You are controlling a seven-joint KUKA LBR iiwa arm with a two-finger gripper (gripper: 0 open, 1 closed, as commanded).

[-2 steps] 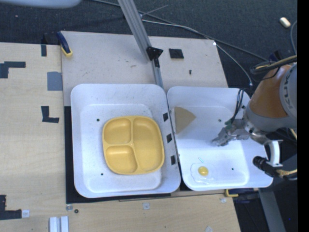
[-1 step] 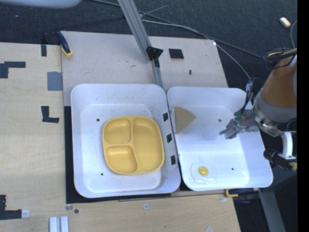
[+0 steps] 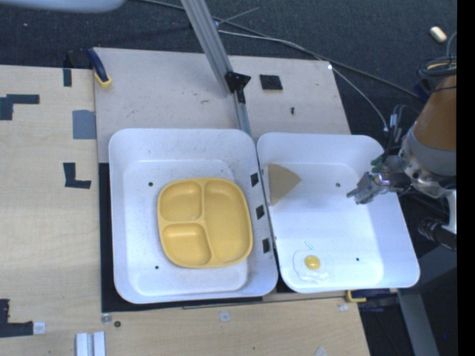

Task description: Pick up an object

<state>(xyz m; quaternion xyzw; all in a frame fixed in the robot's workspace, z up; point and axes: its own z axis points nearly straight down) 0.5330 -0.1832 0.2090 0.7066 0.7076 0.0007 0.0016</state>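
**Inspector:** Two bins on the surface (image 3: 171,95), I see. Report their contents.

**Arm:** Left bin (image 3: 126,199) carries a yellow divided plate (image 3: 204,222) with three compartments, lying flat near the bin's middle. Right bin (image 3: 386,251) carries two items. A tan wedge-shaped piece (image 3: 280,181) lies at its far left corner, just beside the wall shared with the left bin. A toy fried egg (image 3: 311,264), white with a yellow yolk, lies near the front edge, left of centre. The two items are well apart.

**Inspector:** And your own position?

**Arm:** I reach in from the right. My fingers (image 3: 364,191) sit over the right side of the right bin, above bare white floor, pointing left. They are well apart from the wedge and from the egg.

**Inspector:** State of the fingers?

**Arm:** They look drawn close together, but at this distance I cannot tell whether they are clenched or released. Nothing is visible between them.
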